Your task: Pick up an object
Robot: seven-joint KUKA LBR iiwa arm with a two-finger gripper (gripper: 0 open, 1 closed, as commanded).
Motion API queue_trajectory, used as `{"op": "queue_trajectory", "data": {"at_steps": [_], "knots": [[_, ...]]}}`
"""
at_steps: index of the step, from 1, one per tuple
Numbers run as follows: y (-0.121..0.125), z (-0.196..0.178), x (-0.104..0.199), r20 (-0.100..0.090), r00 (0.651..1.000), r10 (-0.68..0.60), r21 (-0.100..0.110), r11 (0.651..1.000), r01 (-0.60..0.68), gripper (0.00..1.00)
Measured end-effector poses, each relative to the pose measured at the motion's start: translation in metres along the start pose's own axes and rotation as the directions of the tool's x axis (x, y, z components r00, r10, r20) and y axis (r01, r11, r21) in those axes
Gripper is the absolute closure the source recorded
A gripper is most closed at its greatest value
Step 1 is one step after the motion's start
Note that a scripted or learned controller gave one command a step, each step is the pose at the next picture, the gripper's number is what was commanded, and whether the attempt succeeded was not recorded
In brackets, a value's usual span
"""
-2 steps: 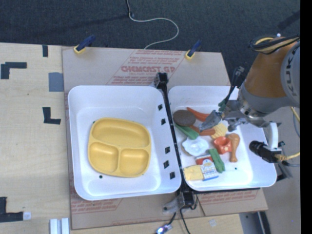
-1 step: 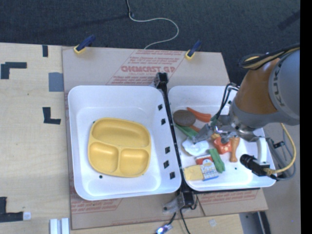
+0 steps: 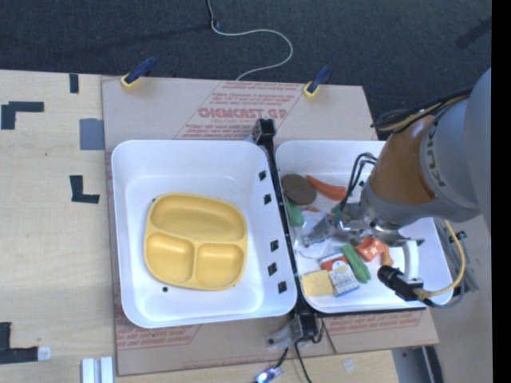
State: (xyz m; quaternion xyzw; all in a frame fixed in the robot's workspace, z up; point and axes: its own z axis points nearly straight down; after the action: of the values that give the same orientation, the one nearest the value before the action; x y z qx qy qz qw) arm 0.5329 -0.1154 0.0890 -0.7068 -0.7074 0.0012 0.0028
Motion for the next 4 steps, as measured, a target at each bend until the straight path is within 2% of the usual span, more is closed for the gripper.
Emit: {"op": "queue_trajectory", "data": {"at_steps": [1,2,3,4], "knots": [[0.001,-0.013,0.001,-0.001,1.000,-0.001,-0.002,1.000,0.001,1.00],[0.007,-0.074,-0.001,0.003,1.000,-0.001,-0.009,1.000,0.001,1.00],[-0.002,-0.131,0.001,0.003,1.000,-0.001,-0.009,1.000,0.001,1.00],[-0.002,-0.135,0.001,0.002,1.000,-0.001,-0.004,1.000,0.001,1.00]]}}
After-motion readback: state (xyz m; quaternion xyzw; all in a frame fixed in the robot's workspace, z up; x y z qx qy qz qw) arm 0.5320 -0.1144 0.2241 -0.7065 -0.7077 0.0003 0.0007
